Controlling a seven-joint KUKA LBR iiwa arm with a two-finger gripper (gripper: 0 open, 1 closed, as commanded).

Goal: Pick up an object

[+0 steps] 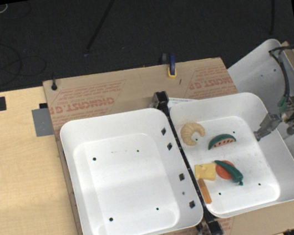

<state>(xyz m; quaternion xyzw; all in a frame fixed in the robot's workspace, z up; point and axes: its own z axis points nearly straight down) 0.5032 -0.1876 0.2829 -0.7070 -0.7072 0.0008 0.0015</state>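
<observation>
The right bin (pixel 286 185) holds several toy foods. A tan croissant (pixel 193 132) lies near its back left. Beside it to the right is a watermelon slice (pixel 221 141). Nearer the front sit a yellow cheese wedge (pixel 204 172), a red and green vegetable (pixel 229 171) and an orange stick (pixel 204 191) against the left wall. My gripper (pixel 276 129) hangs over the bin's right rim, to the right of the watermelon slice and apart from it. Its fingers (pixel 264 129) are spread open with nothing between them.
The left bin (pixel 75 155) sits next to the right one, joined by a black divider with clips (pixel 176 154). Both rest on cardboard (pixel 131 89) over a wooden bench. A blue and yellow clamp (pixel 170 65) holds the cardboard's far edge.
</observation>
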